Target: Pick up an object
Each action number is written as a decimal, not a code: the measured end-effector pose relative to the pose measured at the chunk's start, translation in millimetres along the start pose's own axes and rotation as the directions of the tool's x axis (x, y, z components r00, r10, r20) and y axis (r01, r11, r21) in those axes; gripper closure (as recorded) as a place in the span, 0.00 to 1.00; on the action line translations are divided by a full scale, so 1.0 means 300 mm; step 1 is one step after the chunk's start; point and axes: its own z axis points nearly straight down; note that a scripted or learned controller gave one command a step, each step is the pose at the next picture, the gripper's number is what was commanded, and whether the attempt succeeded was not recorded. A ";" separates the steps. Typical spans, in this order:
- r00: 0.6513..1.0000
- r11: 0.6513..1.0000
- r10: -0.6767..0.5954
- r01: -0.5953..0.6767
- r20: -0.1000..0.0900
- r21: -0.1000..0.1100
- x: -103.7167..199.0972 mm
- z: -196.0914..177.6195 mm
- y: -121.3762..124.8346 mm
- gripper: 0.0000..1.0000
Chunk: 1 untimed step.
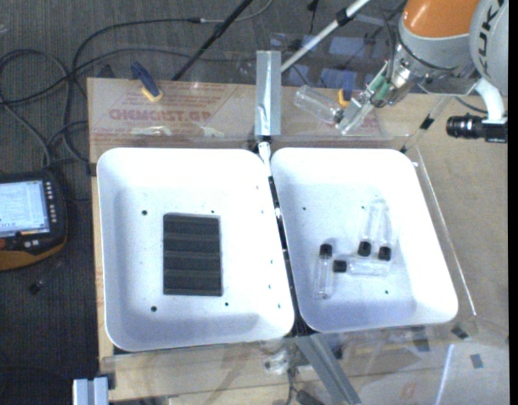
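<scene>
Clear vials lie clustered in the right bin, so the gripper, parked beyond that bin with its state untellable, should descend squarely over one vial.

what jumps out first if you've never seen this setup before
Two shallow white bins sit side by side on the bench; the left bin holds a dark ribbed rectangular block. The right bin holds a cluster of small clear vials with black caps. At the top right, the arm's bright orange band stands out, with the gripper raised beyond the right bin's far edge, apparently with a clear vial at its tip.
</scene>
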 end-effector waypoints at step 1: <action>0.970 0.970 0.243 -0.243 -0.004 0.001 0.100 0.283 0.025 1.00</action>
